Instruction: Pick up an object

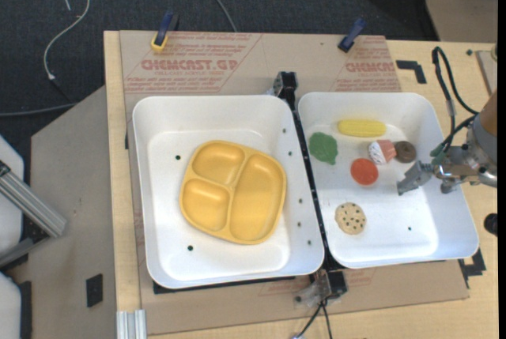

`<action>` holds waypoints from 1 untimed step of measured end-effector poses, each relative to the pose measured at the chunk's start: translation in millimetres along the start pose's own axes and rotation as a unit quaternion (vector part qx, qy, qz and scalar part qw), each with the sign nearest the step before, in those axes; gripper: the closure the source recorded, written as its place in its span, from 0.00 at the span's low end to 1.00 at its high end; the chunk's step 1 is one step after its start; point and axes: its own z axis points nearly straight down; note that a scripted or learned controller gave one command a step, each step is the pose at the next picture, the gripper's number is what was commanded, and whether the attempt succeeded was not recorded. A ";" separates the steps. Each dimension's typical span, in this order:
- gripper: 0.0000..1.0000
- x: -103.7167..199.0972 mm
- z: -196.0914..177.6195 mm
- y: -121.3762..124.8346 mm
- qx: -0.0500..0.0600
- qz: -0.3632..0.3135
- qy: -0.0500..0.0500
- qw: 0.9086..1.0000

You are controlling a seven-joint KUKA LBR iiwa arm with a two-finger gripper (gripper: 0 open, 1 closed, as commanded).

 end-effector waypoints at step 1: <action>0.00 -2.4 41.9 -2.5 0.001 0.000 0.001 1.000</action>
